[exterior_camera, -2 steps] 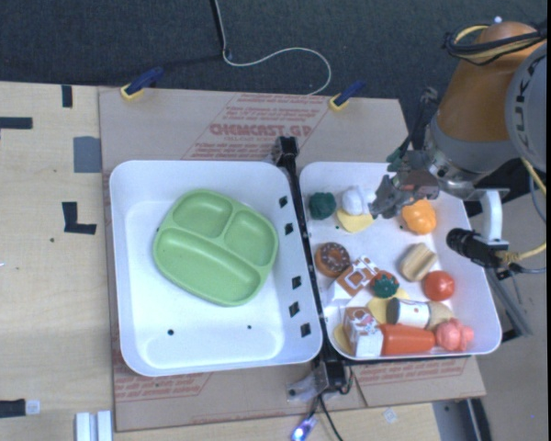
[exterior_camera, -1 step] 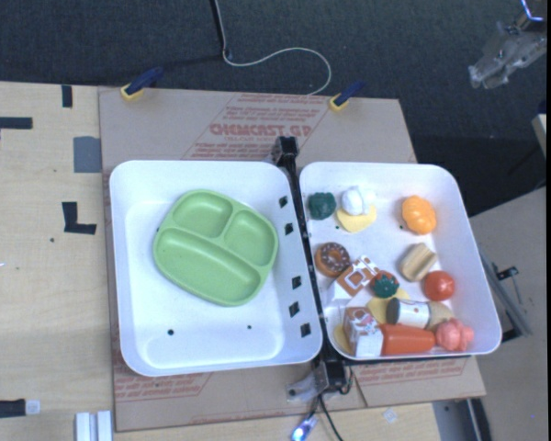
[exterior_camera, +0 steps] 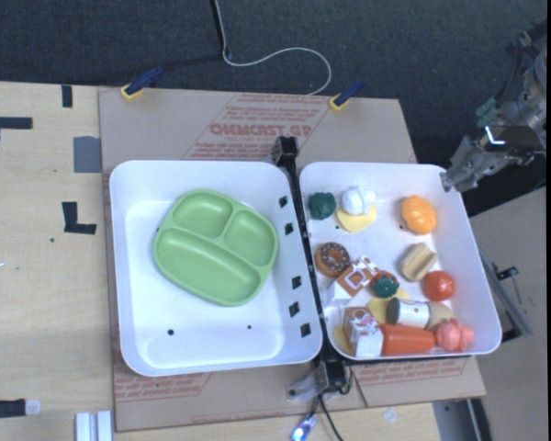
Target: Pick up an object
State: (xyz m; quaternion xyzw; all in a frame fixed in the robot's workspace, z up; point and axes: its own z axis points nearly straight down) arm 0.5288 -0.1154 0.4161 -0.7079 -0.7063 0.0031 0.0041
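The right bin (exterior_camera: 468, 237) holds several toy foods: an orange fruit (exterior_camera: 419, 214), a white and yellow piece (exterior_camera: 356, 208), a dark green piece (exterior_camera: 321, 205), a brown donut (exterior_camera: 331, 258), a tan bread roll (exterior_camera: 417, 262), a red tomato (exterior_camera: 438, 286) and an orange carrot (exterior_camera: 409, 341). My gripper (exterior_camera: 461, 170) hangs at the bin's upper right corner, outside its rim, up and to the right of the orange fruit. Nothing is seen in it.
A green divided plate (exterior_camera: 216, 246) lies in the left bin (exterior_camera: 129, 274). A black divider (exterior_camera: 298, 246) runs between the bins. Both sit on cardboard (exterior_camera: 248, 127) with clamps at its far edge. A white cable (exterior_camera: 257, 58) lies beyond.
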